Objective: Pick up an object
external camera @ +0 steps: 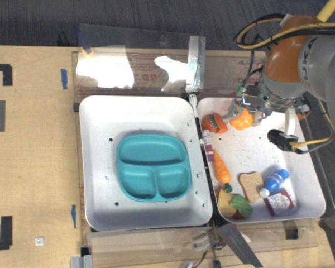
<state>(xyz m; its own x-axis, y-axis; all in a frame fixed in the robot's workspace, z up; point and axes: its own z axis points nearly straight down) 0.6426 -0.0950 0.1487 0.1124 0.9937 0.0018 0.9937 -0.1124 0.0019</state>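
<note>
Hovering at upper right, our gripper (247, 111) sits right over an orange toy (241, 121); we honestly can't tell the finger state.

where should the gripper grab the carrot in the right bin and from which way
Probably across the middle of the carrot, coming straight down from above. It lies flat, long axis running along the bin's left wall, so the fingers should close across its narrow width. The wall sits close on one side, so finger room there looks tight; the slice of bread is a little clear of its lower end.
</note>
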